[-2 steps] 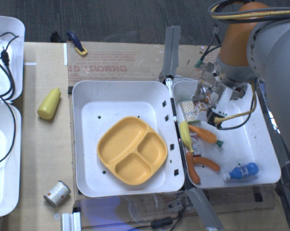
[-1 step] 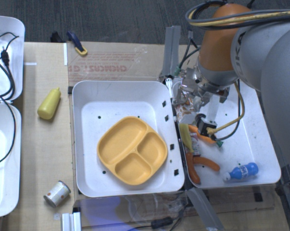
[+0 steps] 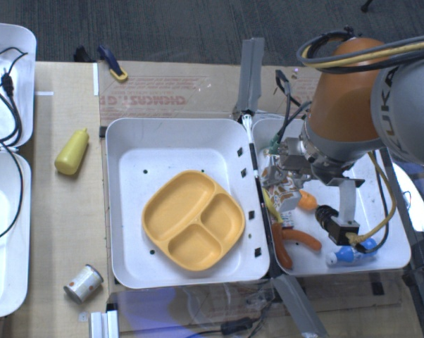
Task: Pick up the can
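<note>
Item 1, arm [image 3: 360, 97]: I see it entering from the right, orange band uppermost, wrist bent down over the right bin [image 3: 391, 259].
Item 2, gripper [image 3: 286, 167]: low at that bin's left side among clutter; I cannot tell how it stands or whether it has hold of anything.
Item 3, can [image 3: 82, 282]: lying on its side on the table [image 3: 71, 217], lower left of frame, outside both bins.
Item 4, yellow divided plate [image 3: 193, 220]: in the left bin [image 3: 127, 153].
Item 5, yellow bottle [image 3: 72, 152]: on the table, left of that bin.
</note>
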Available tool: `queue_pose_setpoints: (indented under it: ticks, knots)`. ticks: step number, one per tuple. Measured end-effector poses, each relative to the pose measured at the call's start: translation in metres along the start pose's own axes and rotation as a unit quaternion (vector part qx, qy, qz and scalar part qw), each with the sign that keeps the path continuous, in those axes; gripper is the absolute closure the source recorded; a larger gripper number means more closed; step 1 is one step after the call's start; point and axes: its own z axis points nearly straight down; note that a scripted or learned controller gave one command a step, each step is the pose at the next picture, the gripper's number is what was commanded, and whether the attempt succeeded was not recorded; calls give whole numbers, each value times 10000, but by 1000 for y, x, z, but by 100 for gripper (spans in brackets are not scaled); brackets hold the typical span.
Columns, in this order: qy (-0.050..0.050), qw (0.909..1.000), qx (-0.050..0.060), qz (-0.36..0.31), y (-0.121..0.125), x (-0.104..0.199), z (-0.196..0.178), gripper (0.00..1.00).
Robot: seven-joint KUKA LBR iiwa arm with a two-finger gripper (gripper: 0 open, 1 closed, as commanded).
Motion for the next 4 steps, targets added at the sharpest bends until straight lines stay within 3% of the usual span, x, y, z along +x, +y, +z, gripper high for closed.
queue_pose_setpoints:
  ticks: [1, 2, 3, 4]
  knots:
    - [-4, 9912, 0, 1325, -40, 50, -5, 100]
    - [-5, 9993, 7, 379, 5, 27, 55, 100]
    - [-5, 9835, -9, 1807, -5, 33, -2, 100]
    - [-10, 9902, -3, 1397, 26, 113, -24, 100]
